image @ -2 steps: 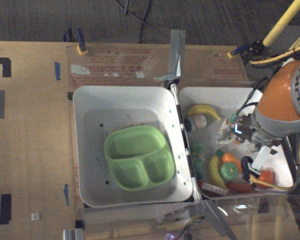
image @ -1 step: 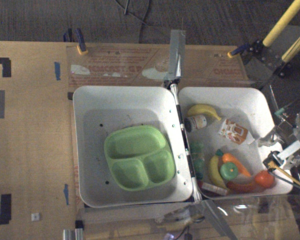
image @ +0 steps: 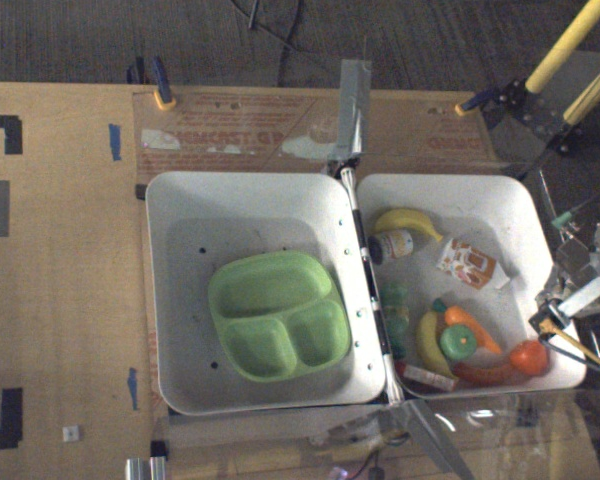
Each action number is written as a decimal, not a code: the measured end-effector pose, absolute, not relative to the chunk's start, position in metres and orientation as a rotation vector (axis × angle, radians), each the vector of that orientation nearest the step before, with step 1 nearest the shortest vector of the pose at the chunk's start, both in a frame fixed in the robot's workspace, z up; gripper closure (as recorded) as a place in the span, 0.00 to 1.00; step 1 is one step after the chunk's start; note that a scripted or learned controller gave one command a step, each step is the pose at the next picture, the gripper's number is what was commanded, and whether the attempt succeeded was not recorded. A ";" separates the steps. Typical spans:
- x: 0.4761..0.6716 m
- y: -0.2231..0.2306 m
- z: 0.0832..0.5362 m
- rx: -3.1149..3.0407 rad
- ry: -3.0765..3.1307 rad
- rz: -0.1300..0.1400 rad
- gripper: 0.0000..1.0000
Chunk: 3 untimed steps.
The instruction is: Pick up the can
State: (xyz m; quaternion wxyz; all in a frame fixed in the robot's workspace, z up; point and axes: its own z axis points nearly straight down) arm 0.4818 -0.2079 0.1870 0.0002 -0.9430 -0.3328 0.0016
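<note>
Two shallow white plastic bins sit side by side on the wooden bench. The left bin [image: 170,268] holds a pale green three-compartment plastic tray [image: 278,313], lying slightly toward six o'clock of the bin's middle.

In the right bin [image: 510,208], the small cylindrical can with a light label and dark end [image: 394,244] lies on its side at about ten o'clock, close to the dividing wall and just below a yellow toy banana [image: 408,221]. A white carton with red print [image: 470,265] lies near the middle. Toward six o'clock is a cluster: a second yellow banana [image: 429,346], an orange carrot with a green round top [image: 463,334], a red-orange tomato-like ball [image: 529,357] and a green bottle (hard to make out) [image: 395,313] by the divider.

The gripper [image: 565,320] sits at four o'clock over the right bin's rim; whether it is released or clenched cannot be told.
</note>
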 end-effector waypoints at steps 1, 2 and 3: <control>0.502 -0.204 0.313 -2.911 -1.181 0.002 1.00; 0.557 -0.142 0.386 -2.986 -0.979 0.002 1.00; 0.628 -0.181 0.428 -2.946 -1.091 0.002 1.00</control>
